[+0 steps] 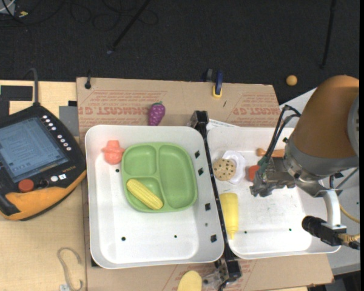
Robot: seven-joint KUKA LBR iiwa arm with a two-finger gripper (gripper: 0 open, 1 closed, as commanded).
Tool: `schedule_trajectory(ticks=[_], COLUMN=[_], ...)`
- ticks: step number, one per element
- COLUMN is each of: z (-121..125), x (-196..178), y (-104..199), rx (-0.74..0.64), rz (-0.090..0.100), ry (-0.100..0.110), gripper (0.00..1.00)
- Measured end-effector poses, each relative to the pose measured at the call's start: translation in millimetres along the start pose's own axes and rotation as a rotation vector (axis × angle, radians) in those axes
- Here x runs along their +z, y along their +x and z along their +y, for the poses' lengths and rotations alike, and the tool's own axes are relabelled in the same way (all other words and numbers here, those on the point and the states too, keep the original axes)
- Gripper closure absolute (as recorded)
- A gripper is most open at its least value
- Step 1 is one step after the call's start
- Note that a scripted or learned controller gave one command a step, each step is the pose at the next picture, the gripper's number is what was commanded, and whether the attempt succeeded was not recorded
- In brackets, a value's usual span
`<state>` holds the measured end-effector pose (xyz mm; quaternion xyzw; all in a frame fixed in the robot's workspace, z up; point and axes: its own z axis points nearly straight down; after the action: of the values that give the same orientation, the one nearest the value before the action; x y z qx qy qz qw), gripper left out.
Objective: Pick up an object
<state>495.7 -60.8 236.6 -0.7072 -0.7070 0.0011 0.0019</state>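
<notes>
Over the right bin (pixel 279 241) we found the end effector (pixel 262 185) lowered close to the floor, just right of a small red object (pixel 253 172) and near the cookie (pixel 224 169). We could not tell how far it stood open, nor whether anything sat in it; the dark wrist hid that. We judged the step to be the approach or descent onto a target, most likely the red piece, with no grasp yet shown. The next move, as we read it, called for centring over that piece, closing, and lifting straight up clear of the bin wall.

We noted a yellow corn-like toy (pixel 229 213) lying along the right bin's left wall, smooth and elongated. The cookie looked round and flat, pale with dark specks. An orange stick-like piece (pixel 273 153) lay behind the arm.

Across the divider, the left bin (pixel 145 244) held a glossy green plate (pixel 161 176) with three compartments; a ridged yellow corn cob (pixel 145 193) rested in its lower-left compartment. A pink, knobbly toy (pixel 112 152) lay just beside the plate's upper left. Both bins looked like hard, smooth white plastic.
</notes>
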Motion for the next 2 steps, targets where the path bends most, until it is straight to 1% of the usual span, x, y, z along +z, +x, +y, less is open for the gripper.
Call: schedule_trajectory(ticks=[1,2], z=[7.9,-5.0], x=[10.1,19.1], y=[-2.6,3.0], rx=[0.001,0.005], rz=[-0.001,0.0], ry=[0.001,0.001], gripper=[1.0,1.0])
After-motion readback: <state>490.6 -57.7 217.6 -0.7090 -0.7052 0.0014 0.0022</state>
